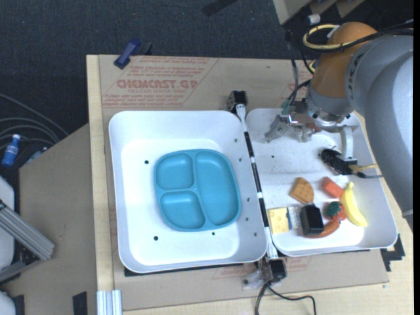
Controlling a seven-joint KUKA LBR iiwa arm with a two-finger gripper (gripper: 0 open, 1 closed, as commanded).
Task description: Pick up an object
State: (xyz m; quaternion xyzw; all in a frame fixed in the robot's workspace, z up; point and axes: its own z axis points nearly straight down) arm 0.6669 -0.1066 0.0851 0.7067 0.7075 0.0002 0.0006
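In the camera view, the fingers of the grey two-finger gripper (289,127) hang spread and empty at 12 o'clock in the right shallow white bin (279,241); the nearest pick, a tan waffle-shaped toy (302,190), lies toward 6 o'clock, well apart.

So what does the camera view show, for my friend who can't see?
A robot arm's gripper hovers over the right white bin, which holds a banana and other small toys. The left bin holds a blue divided plate.
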